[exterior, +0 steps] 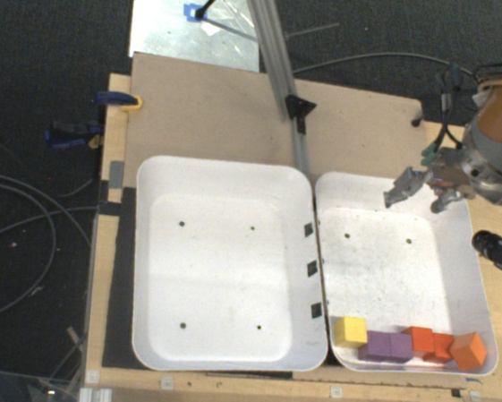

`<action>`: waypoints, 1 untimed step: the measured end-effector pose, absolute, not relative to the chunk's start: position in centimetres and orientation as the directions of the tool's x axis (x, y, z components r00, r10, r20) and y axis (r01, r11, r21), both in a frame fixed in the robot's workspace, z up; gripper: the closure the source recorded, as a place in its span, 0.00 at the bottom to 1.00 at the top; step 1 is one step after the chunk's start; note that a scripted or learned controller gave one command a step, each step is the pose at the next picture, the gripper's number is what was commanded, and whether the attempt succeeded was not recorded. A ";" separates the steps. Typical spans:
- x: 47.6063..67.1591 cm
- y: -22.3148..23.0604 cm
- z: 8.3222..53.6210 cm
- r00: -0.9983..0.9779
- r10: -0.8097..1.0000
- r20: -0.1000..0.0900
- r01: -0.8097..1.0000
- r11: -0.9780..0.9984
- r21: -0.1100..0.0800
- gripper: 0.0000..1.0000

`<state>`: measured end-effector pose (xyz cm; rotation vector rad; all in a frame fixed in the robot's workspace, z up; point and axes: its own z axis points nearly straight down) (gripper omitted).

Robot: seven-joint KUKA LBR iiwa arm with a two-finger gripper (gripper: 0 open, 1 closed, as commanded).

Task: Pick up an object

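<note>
purple block [387,346] lengthwise along right bin's [460,264] near wall

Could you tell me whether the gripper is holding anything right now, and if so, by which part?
Nothing is held. The gripper hangs open over the right bin's far edge, apart from the blocks at its near edge.

- No text, label, brand, number or sign can be read anywhere, neither on the bench, the bins nor the blocks.

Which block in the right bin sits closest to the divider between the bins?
The yellow block: leftmost in the row, with the purple block beside it.
</note>
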<state>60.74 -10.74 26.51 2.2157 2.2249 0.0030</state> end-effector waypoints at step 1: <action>58.7 -9.1 27.2 -0.008 1.000 0.001 1.000 0.008 0.001 0.00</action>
